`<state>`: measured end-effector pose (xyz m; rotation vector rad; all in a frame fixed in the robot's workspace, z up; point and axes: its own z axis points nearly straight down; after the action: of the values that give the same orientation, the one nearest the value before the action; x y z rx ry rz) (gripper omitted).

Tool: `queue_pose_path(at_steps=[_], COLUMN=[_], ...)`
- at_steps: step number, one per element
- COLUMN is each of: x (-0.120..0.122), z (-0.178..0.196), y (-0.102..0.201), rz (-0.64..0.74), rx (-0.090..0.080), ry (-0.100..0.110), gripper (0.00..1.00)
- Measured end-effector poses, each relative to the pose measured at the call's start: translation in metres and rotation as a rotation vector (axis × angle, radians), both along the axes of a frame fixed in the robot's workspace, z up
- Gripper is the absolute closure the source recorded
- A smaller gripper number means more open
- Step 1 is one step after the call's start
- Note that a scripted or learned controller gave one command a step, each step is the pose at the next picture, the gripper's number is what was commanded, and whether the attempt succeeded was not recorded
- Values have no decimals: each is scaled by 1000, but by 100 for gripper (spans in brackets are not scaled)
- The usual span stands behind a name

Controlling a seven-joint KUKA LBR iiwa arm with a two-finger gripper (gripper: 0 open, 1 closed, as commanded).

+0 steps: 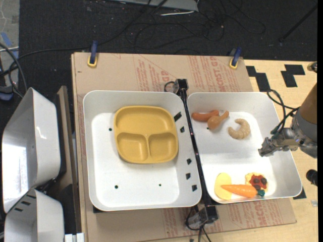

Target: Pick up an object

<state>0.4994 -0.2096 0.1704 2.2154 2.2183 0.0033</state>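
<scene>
The croissant [239, 129] lay toward the back of the right bin [286, 158], apart from the sausage [204, 116] and chicken piece [217, 120] beside it. Near the front wall sat a carrot [238, 189], a yellow slice [222, 180] and a red piece [258, 180]. The tool [268, 148] hovered over the bin's right side; its state could not be told. The left bin [93, 150] held a yellow divided plate [146, 133].

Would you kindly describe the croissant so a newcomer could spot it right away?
Start at the right-hand white bin of the two. In its far half, right of the sausage, lies the croissant. It is the pale tan, curved, ridged piece lying alone, unlike the reddish sausage or the orange carrot near the front edge.
</scene>
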Motion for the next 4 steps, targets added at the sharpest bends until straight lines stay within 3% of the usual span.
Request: queue_pose_path(at_steps=[1, 3, 4], x=[2, 9, 29], z=[53, 43, 46], y=[0, 109, 166], rz=[2, 7, 7], rx=[0, 5, 5], ry=[0, 7, 5], gripper=[100, 100, 100])
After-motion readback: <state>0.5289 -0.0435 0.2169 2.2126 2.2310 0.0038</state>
